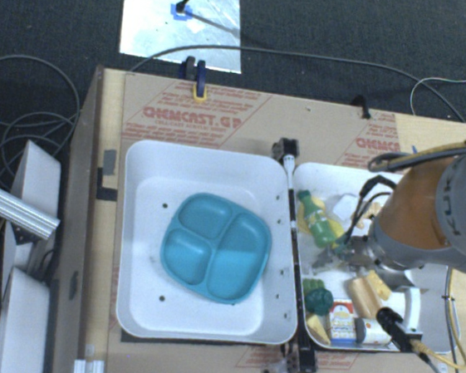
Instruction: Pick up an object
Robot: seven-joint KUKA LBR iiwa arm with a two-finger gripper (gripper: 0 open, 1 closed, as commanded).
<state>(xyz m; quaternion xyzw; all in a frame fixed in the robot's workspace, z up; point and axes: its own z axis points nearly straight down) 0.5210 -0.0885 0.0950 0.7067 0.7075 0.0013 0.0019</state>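
Two white bins are seated on a cardboard-covered bench (224,118); the gripper (334,253) is positioned over the cluttered right bin (347,179); finger state cannot be told; one item, well separated, should be targeted.

A divided plate (216,247) lies in the left bin (147,172). In the right bin (346,184), a bottle (319,220) sits toward frame top, a small carton (341,323) toward frame bottom.
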